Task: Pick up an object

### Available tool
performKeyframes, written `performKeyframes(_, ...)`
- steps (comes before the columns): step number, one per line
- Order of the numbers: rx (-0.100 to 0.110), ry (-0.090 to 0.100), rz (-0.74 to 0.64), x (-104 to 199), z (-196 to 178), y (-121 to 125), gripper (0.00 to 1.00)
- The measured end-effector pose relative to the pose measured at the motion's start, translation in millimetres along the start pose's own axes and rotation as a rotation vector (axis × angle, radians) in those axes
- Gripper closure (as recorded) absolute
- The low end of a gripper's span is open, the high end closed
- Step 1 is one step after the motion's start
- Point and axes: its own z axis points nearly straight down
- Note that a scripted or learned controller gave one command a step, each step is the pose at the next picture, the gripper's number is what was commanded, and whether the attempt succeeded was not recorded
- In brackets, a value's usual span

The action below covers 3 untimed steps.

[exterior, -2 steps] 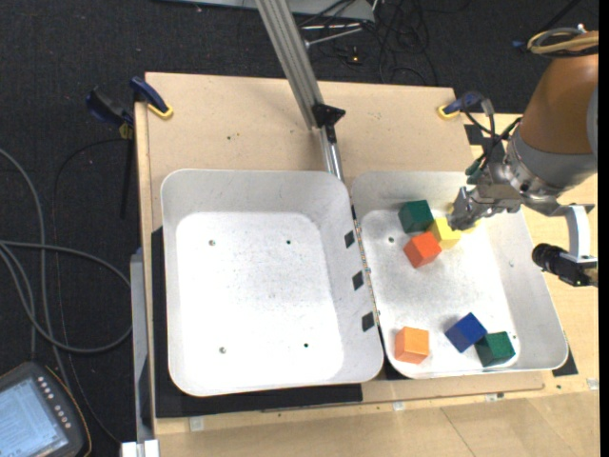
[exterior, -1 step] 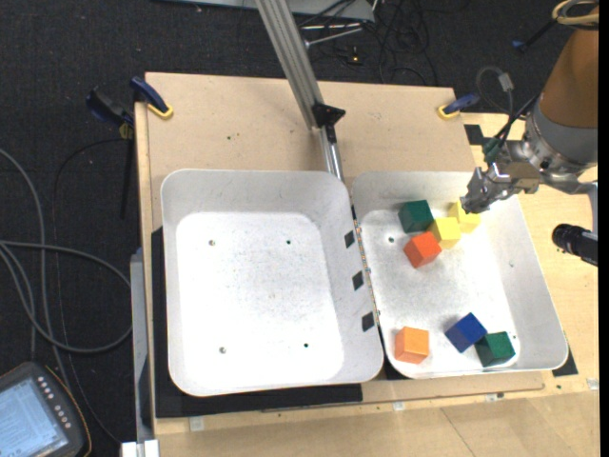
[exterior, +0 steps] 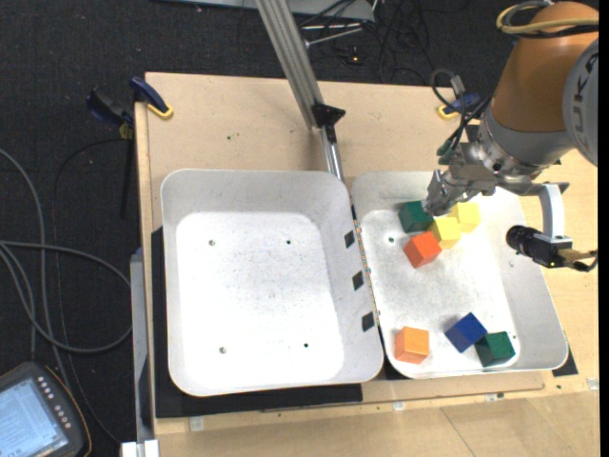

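The right bin holds several coloured blocks. Near its far end a dark green block, two yellow blocks and a red-orange block lie close together. My gripper hangs low over this cluster, just above the gap between the green block and the yellow ones. The grey wrist and orange arm band hide what lies under it. Near the front edge lie an orange block, a blue block and another green block.
The left bin sits beside the right one, the two rims meeting in the middle. A slanted metal pole crosses the far edge of the bench. Clamps grip the bench's far corners. A black fitting juts from the arm over the right bin.
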Motion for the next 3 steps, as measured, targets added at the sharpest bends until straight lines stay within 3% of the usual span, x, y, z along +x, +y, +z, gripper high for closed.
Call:
performKeyframes(1, 0.000, 0.001, -0.001, 57.4, 2.2, 2.9, 1.00)
performKeyframes(3, -0.002, -0.001, 0.000, 159.5, 33.1, 35.2, 1.00)
